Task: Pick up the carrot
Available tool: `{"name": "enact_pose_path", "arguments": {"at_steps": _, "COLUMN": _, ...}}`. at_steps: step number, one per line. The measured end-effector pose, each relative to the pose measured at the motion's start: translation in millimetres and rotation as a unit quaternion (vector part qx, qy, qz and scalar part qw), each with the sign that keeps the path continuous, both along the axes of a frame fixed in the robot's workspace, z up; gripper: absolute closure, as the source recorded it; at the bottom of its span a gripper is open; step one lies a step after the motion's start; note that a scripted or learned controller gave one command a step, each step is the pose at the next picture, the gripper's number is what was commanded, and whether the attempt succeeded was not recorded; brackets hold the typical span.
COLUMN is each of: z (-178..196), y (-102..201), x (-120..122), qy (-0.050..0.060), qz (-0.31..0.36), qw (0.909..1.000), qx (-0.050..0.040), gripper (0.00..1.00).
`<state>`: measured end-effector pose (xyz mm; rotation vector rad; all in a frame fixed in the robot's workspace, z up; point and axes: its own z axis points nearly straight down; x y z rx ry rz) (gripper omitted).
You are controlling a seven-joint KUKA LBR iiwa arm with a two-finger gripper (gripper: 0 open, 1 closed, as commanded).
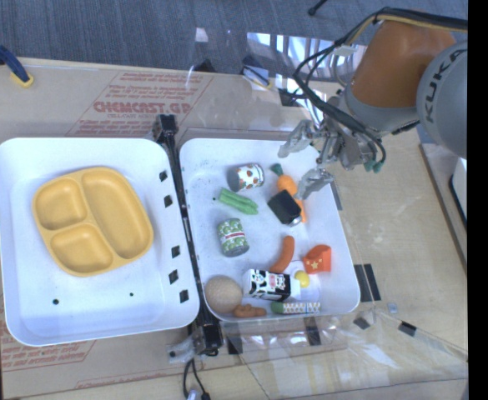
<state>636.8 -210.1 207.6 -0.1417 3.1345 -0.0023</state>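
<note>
The tabletop (394, 223) carries a printed cardboard sheet (135, 102) and two white bins touching: the left bin (10, 240) at nine o'clock, the right bin (195, 182) at center.

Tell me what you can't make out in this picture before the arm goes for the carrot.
- Carrot: in the camera view, partly covered by a black block, so its full length is hidden.
- Pincer: small and cluttered with cables; open or shut is unclear.
- Small cans and: labels too small to read.
- Arm: cut off by the right edge.
- Items at the right bin's near wall: crowded, overlapping.
</note>
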Motion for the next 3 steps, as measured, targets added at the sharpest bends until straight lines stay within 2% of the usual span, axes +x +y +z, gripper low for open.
{"name": "enact_pose_path", "arguments": {"at_steps": 1, "z": -119, "y": 1, "x": 19, "qy": 0.004, "qz": 0.043, "qw": 0.9991, "qx": 0.0017, "gripper": 0.0}}
{"name": "enact_pose_path", "arguments": {"at_steps": 2, "z": -103, "y": 0, "x": 23, "qy": -0.001, "qz": 0.044, "qw": 0.999, "qx": -0.0004, "gripper": 1.0}}
{"name": "enact_pose_path", "arguments": {"at_steps": 3, "z": 46, "y": -1, "x": -74, "qy": -0.003, "qz": 0.179, "qw": 0.9838, "qx": -0.0033, "gripper": 1.0}}
